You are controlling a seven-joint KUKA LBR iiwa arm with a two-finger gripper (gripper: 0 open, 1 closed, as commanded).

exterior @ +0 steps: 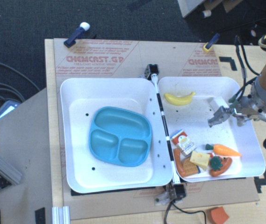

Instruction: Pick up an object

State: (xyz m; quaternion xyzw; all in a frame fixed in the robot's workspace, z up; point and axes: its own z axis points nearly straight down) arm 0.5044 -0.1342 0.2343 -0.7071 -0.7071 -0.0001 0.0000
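The gripper (218,115) hung over the right bin (203,85), and I could not tell its state. Nothing was visibly held. The banana (179,98) lay alone near the bin's far wall; the carrot (226,150), cheese wedge (199,159) and small carton (184,143) crowded the near corner. The blue tray (120,136) sat in the left bin (76,97). Recommended procedure: target the isolated banana, descend vertically, close across its narrow width.

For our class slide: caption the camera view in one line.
Pincer hovers in the right bin between banana and carrot; blue tray in left bin.
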